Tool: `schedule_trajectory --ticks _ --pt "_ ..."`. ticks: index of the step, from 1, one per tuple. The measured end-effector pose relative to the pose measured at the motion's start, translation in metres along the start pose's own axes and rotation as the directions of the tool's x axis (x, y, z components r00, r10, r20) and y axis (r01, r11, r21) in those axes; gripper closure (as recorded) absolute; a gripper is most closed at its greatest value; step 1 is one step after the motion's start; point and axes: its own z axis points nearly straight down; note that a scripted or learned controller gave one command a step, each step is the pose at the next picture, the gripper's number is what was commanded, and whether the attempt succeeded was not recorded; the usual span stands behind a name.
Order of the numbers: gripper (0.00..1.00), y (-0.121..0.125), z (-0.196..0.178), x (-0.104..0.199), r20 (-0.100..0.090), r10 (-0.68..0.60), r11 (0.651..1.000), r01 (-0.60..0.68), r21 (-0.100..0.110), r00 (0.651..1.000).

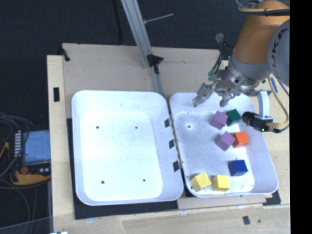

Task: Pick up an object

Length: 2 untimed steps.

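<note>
Your gripper (pixel 213 97) is spread, nothing between its fingers, poised over the right bin's (pixel 195 145) far edge. Nearest target, a purple cube (pixel 219 119), sits just below, beside the green one (pixel 234 116).

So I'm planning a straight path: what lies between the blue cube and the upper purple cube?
In the camera view, the lower purple cube lies between the blue cube and the upper purple cube, orange cube beside it.

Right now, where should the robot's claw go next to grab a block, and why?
Probably straight down and a little toward the purple block. The gripper hangs open with nothing between its fingers, above the right bin's far end, and that block lies nearest.
</note>
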Motion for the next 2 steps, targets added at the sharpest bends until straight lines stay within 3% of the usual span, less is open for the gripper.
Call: schedule_trajectory --ticks 1,2 --pt "0.00 0.000 0.000 0.000 0.000 0.001 1.000 -0.001 0.000 1.000" --pt "0.00 0.003 0.063 0.001 0.000 0.003 1.000 -0.003 0.006 1.000"
